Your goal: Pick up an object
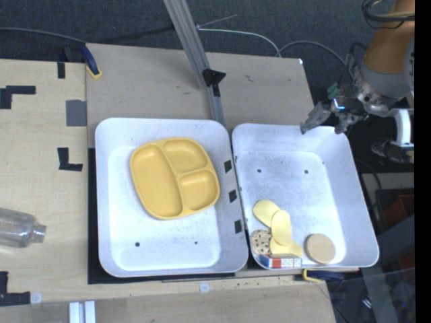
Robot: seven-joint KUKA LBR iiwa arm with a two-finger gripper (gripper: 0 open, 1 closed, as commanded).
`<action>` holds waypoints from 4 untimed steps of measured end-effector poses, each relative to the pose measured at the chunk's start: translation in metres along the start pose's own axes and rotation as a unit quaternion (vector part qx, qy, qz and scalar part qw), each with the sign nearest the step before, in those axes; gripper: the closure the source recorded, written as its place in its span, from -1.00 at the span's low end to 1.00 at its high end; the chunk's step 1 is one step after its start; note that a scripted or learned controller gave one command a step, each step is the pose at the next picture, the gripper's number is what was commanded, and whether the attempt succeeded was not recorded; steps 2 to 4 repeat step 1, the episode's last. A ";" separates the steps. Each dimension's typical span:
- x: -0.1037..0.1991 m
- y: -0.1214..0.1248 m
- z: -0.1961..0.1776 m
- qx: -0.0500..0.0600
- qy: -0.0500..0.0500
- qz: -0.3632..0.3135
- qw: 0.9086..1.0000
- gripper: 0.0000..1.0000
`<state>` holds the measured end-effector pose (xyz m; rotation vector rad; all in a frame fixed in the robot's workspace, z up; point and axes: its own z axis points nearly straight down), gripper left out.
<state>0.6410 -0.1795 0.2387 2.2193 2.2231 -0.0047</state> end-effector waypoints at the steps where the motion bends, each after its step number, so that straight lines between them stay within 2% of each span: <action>1: 0.001 0.000 -0.010 0.000 0.000 -0.001 1.000 1.00; 4: 0.001 0.000 -0.010 0.000 0.000 -0.001 1.000 1.00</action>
